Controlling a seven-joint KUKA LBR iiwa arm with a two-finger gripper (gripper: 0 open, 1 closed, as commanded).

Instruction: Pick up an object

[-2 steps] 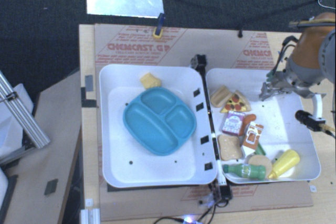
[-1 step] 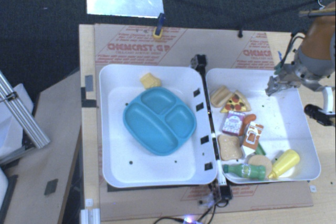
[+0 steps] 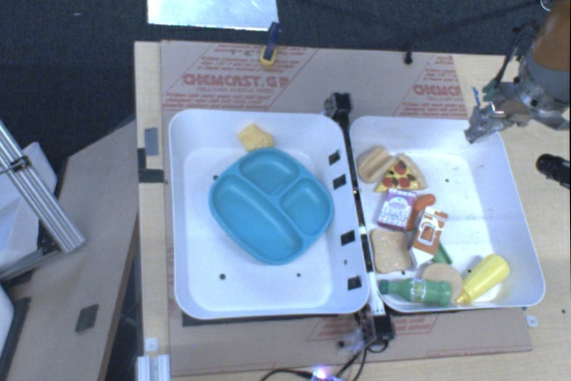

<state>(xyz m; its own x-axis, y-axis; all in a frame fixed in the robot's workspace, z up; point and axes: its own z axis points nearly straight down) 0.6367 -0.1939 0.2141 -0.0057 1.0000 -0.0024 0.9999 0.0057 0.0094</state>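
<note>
Several toys crowd the right bin [image 3: 513,192]; the green bottle [image 3: 415,290] lies lengthwise left-right. Claw [image 3: 479,125] state: cannot tell.

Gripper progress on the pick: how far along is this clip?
Nothing looks picked yet. The gripper sits above the right bin's far rim, nothing visible between its fingers. Toy food, like the yellow bottle and pizza slice, lies in the bin. Descent, grasp, lift remain.

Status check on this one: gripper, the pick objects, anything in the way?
Gripper above right bin's far corner, nothing between its fingers. Toy food clustered along the bin's left side, untouched. Path clear.
</note>
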